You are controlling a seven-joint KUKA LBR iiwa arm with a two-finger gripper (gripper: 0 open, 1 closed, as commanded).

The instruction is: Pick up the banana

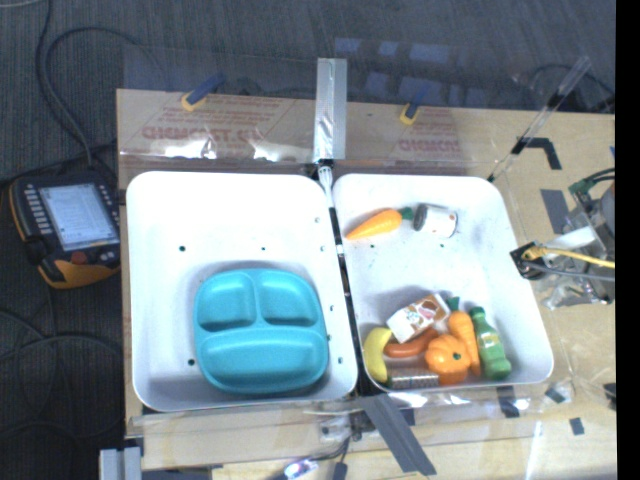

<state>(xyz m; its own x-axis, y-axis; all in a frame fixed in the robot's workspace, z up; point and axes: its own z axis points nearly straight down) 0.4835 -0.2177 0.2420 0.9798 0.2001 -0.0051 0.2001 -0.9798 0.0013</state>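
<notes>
The yellow banana [375,354] lies at the front left corner of the right bin [500,218], against the bin's left wall. It touches a pile of toy food beside it. My gripper [582,268] sits at the view's right edge, outside the right bin and well away from the banana, with nothing seen in it.
The pile next to the banana has a small milk carton [418,318], a red sausage [410,349], an orange fruit [449,356], a carrot [462,326] and a green bottle [490,345]. Another carrot [372,224] and a white-and-black item [435,219] lie at the back. A blue divided plate [260,330] sits in the left bin [170,228].
</notes>
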